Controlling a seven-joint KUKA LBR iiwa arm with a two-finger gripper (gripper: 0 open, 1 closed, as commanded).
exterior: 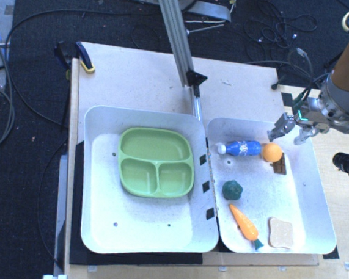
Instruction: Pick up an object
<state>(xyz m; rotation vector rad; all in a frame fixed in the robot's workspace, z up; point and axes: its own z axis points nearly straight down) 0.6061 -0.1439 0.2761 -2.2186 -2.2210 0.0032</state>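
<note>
The right bin (pixel 316 198) holds a blue and white bottle (pixel 240 148) lying on its side, an orange ball (pixel 272 152) touching a small brown block (pixel 279 167), a dark green lump (pixel 233 189), a toy carrot (pixel 244 223) and a tan slice of bread (pixel 281 232). My gripper (pixel 292 131) hangs above the bin's far right corner, just beyond the orange ball. Its two fingers stand apart with nothing between them.
The left bin (pixel 93 220) carries a light green divided plate (pixel 157 162). A slanted metal pole (pixel 178 35) reaches down to the gap between the bins. Cables lie on the dark floor around the bench.
</note>
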